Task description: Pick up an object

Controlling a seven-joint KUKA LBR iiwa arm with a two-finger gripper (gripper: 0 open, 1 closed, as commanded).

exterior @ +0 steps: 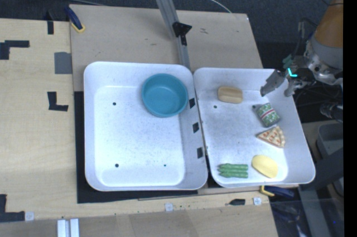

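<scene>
Bins first: from the overhead camera I see two white trays side by side, the left bin (pixel 100 135) holding just a blue bowl (pixel 164 95) near its back right corner, the right bin (pixel 223 141) holding everything I might grab. A tan bread roll (pixel 230 95) sits near the back, a green-patterned packet (pixel 267 114) lies by the right wall, an orange pizza slice (pixel 272 136) sits in front of that, then a yellow lemon-like piece (pixel 264 165) and a green bean bundle (pixel 232 170) along the front edge. My gripper (pixel 274 84) hangs over the back right corner of the right bin, reaching in from the right on my grey arm with its orange band (pixel 329 27). The packet is the nearest thing: it lies just in front of my fingertips and below them, close beside the right wall, its long axis running roughly front to back with a slight tilt. The roll lies off to the left, a little farther, its long axis running left to right. From this slant the fingers blur into one dark shape, so I cannot tell how far apart they stand. Nothing shows between them, and they touch none of the items. My guess is a short drop forward onto the packet, minding the wall.
</scene>
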